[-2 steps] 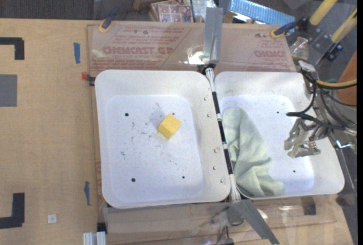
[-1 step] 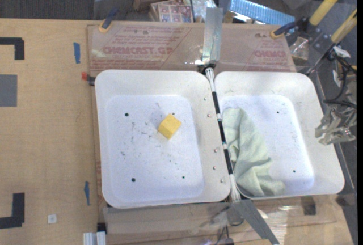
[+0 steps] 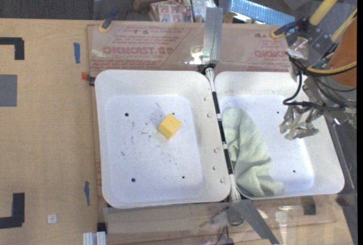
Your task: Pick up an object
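Cloth lies crumpled along right bin's left wall, just left of and below gripper (empty, finger state cannot be told); yellow block sits well apart in left bin.

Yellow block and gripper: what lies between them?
In the camera view, the bin divider and a pale green cloth lie between the yellow block and gripper.
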`<state>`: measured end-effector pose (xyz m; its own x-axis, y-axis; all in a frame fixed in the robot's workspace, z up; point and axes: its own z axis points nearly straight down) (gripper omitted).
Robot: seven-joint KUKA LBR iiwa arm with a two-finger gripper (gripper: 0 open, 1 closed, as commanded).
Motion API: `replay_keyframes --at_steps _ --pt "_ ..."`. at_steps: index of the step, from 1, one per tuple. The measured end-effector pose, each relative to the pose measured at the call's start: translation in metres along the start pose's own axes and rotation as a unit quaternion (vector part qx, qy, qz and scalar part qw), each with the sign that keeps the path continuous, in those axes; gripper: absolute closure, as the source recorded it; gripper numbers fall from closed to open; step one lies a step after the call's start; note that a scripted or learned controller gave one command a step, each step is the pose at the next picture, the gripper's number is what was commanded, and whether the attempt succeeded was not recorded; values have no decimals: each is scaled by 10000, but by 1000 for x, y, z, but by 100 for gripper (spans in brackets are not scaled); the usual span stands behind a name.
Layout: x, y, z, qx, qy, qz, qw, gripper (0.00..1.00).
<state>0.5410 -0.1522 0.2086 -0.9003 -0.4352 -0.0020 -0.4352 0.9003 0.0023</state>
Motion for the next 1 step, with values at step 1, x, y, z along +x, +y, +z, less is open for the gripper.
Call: replay_keyframes --at_steps 1 --pt "76 -43 -21 7 1 47 10000 100"
